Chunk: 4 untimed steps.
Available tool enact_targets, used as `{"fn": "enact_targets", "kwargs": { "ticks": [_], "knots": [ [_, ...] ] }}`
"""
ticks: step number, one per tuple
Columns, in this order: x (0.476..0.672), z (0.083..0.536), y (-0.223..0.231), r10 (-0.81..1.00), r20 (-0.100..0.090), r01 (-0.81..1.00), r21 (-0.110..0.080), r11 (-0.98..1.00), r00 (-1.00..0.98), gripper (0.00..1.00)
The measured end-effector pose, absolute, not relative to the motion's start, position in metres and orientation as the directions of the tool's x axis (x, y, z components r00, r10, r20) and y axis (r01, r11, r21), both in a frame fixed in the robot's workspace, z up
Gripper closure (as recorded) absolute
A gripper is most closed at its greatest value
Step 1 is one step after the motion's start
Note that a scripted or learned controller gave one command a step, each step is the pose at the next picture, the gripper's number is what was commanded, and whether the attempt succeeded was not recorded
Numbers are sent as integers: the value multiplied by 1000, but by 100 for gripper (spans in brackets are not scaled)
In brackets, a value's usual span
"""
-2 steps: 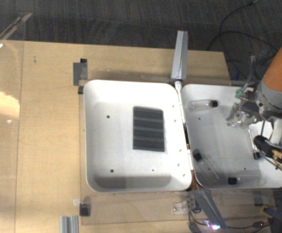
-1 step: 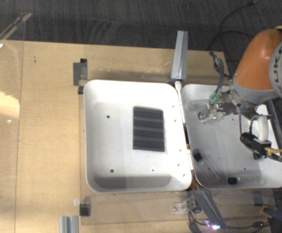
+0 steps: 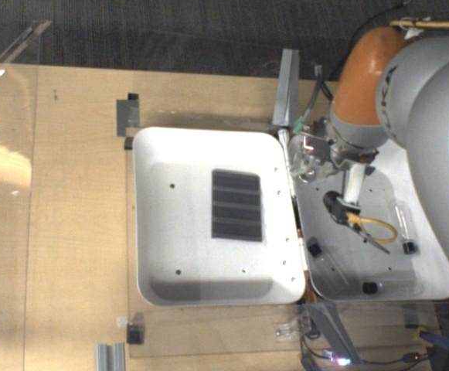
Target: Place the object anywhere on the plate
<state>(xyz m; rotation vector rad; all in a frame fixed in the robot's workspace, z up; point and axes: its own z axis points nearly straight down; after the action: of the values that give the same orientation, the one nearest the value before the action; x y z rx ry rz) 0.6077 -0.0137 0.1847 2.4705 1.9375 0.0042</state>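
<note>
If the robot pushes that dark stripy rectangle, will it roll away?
Probably not: the dark grey ribbed rectangular slab lies flat in the left white bin, so it should slide. Its ridges might aid grip.

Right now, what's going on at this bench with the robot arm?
The grey KUKA arm reaches over the right bin, its gripper near that bin's left wall; whether it holds anything I cannot tell. The dark ribbed plate lies in the left bin with nothing on it. Small black pieces lie on the right bin's floor.

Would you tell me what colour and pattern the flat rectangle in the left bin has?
The flat rectangle is dark grey with horizontal ribs; camera view.
</note>
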Motion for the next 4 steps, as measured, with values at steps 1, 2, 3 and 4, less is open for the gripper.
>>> {"fn": "enact_targets", "kwargs": {
  "ticks": [1, 2, 3, 4],
  "knots": [
    [621, 185, 69, 919, 3, 919, 0, -394, 394, 100],
    [667, 265, 155, 850, 4, 850, 4, -527, 527, 100],
    [668, 166, 236, 803, 0, 803, -1, -597, 597, 100],
    [668, 178, 239, 808, 4, 808, 1, -589, 589, 100]
  ]
}}
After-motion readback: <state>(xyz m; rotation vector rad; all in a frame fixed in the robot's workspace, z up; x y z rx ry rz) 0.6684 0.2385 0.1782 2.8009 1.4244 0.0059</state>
